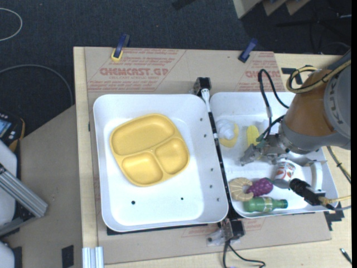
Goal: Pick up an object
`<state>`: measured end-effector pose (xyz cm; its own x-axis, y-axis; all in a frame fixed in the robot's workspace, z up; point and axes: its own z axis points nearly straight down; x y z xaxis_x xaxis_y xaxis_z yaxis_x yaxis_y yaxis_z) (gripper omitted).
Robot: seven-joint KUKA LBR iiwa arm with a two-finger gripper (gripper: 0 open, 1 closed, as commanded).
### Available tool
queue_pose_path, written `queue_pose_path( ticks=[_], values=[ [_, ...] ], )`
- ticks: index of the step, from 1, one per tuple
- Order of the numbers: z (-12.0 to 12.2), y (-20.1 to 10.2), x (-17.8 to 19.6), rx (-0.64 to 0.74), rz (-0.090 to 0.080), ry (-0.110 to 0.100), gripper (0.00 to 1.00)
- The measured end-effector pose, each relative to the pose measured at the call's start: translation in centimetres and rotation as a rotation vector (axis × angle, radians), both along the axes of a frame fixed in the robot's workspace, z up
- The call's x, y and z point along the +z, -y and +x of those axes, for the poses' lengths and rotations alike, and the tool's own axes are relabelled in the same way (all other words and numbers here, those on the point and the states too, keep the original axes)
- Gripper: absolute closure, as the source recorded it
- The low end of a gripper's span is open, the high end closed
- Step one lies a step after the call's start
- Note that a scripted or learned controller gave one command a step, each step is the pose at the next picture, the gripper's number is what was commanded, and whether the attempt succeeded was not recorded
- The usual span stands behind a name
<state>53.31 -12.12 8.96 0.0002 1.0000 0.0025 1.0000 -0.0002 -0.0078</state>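
Observation:
My gripper (255,152) hangs low over the middle of the right bin (237,102), reaching in from the right. Just beyond its tip lie a small yellow piece (252,133) and a white and yellow object (227,133) near the bin's left wall. A red and white can (285,171) lies close under the wrist. Along the bin's front edge lie a tan round waffle (240,187), a purple bunch of grapes (260,186) and a green bottle (265,205) on its side. Nothing shows in the gripper's grasp.
The left bin (106,166) holds a yellow divided plate (149,148) in its upper middle. A black hinge strip (215,144) runs between the two bins. Cables loop over the right bin's far right corner.

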Motion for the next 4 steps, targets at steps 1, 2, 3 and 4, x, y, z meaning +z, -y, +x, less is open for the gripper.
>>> queue_pose_path(
  ticks=[1, 2, 3, 4],
  values=[
    [0.2, 0.1, 1.4, -0.001, -0.002, 0.009, 1.0],
    [0.2, 0.2, 5.7, 0.001, -0.004, 0.013, 1.0],
    [1.2, -0.1, 11.5, 0.002, -0.004, 0.015, 1.0],
    [1.3, -0.1, 13.7, 0.002, -0.004, 0.013, 1.0]
  ],
)
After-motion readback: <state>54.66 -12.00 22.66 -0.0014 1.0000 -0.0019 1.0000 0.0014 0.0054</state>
